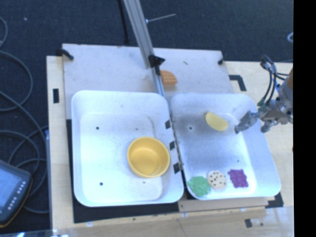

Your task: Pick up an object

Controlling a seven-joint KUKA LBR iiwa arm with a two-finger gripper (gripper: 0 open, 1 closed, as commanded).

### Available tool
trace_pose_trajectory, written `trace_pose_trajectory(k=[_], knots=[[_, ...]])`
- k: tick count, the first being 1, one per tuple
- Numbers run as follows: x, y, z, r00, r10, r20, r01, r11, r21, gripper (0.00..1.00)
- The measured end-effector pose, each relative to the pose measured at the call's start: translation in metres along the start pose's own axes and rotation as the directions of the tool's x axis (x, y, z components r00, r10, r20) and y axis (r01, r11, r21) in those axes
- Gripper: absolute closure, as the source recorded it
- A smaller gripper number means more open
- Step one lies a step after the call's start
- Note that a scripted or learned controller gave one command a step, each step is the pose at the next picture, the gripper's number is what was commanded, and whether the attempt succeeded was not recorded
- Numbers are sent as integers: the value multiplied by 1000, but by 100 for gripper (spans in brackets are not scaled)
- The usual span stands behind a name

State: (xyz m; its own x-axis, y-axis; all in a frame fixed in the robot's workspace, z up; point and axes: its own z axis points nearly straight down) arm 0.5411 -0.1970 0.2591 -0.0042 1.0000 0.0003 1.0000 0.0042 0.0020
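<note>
In the right bin [256, 152] a yellow, lemon-like piece [216, 121] lies near the far wall. Along that bin's near edge sit a green item [199, 185], a chocolate-chip cookie [216, 179] and a purple grape-like piece [238, 177]. A yellow bowl [148, 157] stands upright in the left bin [98, 132]. My gripper [255, 125] hangs over the right bin's far right part, just right of the yellow piece and apart from it. Its two fingers are spread, open, with nothing between them.
An orange object [169, 79] lies on the board behind the bins. A slanted metal pole [140, 28] comes down to the divider between the bins. Cables [270, 85] hang by the wrist at the right. A tablet [11, 191] sits at the lower left.
</note>
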Motion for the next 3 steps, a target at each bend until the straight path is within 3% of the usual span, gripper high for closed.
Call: trace_pose_trajectory(k=[1,3], knots=[[0,0,0,1000,0,-1,0,1000,0,0],[13,-6,111,1000,5,1,-5,1000,8,0]])
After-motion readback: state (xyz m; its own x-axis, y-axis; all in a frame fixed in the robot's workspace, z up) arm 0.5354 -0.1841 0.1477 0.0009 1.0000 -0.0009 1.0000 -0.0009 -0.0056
